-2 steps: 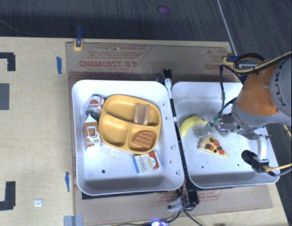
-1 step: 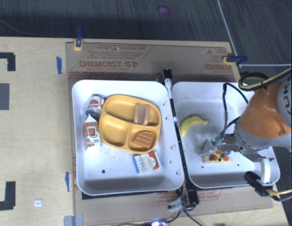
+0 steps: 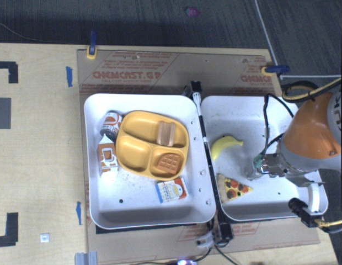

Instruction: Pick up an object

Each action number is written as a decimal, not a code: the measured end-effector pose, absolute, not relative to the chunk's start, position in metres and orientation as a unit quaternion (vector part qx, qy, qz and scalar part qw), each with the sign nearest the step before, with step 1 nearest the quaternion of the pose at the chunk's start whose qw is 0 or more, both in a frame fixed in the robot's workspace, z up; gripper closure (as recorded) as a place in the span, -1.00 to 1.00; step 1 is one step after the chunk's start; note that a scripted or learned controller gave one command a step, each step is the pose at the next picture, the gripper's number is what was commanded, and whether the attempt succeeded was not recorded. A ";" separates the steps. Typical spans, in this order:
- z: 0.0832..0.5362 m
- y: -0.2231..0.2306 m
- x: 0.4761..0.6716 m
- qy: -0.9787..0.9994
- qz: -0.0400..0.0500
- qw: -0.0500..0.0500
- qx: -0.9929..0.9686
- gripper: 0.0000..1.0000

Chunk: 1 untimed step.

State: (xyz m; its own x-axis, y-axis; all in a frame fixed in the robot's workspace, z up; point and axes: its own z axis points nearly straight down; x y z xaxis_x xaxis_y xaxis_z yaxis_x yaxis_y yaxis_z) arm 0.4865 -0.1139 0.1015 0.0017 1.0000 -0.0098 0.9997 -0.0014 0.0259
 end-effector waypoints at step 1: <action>0.100 -0.113 0.485 0.707 0.005 0.011 0.708 -1.00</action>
